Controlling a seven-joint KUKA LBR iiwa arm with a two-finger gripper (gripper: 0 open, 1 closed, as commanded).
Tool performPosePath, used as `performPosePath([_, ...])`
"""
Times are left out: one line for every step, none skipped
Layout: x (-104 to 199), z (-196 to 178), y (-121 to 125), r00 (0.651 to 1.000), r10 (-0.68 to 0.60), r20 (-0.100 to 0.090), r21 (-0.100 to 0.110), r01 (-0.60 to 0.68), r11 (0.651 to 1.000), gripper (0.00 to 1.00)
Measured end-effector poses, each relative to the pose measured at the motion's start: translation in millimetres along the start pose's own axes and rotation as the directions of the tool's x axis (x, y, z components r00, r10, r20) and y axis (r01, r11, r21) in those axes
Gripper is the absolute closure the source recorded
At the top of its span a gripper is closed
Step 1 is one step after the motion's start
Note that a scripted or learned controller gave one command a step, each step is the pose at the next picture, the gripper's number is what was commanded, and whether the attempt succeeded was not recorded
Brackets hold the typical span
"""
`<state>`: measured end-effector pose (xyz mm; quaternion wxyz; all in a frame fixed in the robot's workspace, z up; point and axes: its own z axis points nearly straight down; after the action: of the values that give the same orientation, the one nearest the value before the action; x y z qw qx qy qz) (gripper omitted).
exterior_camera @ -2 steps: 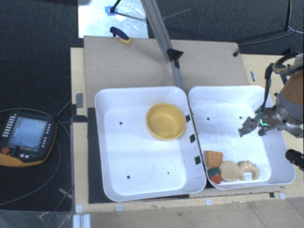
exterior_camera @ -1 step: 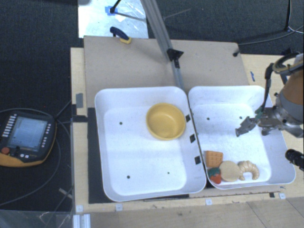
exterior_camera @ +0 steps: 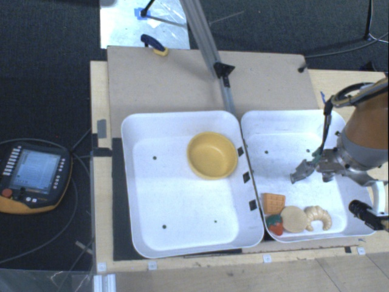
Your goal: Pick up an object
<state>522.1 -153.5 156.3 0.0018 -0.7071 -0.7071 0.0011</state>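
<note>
In the right bin (exterior_camera: 273, 126), near its front edge, lie an orange waffle-like square (exterior_camera: 273, 202), a red and green piece (exterior_camera: 276, 225), a round tan biscuit (exterior_camera: 293, 219) and a pale croissant (exterior_camera: 319, 217). My gripper (exterior_camera: 302, 174) reaches in from the right, above the bin's middle and just behind these objects. I see nothing between its fingers. A yellow bowl (exterior_camera: 211, 155) sits upright at the back right of the left bin (exterior_camera: 158, 224).
A metal pole (exterior_camera: 206, 41) slants over the bench behind the bins. A blue and yellow clamp (exterior_camera: 153, 44) sits at the bench's far edge. A teach pendant (exterior_camera: 31, 176) lies on the floor to the left.
</note>
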Motion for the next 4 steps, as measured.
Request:
performPosePath([8.1, 51.3, 6.0, 1.0, -0.001, 0.0, -0.001, 0.001, 1.0, 0.0])
performPosePath([8.2, 66.5, 6.1, 1.0, 0.0, 0.001, -0.004, 0.0, 1.0, 0.0])
performPosePath([7.9, 55.3, 6.7, 1.0, 0.0, 0.001, -0.006, 0.0, 1.0, 1.0])
performPosePath([4.0, 12.3, 5.5, 1.0, 0.0, 0.002, -0.008, 0.0, 1.0, 1.0])
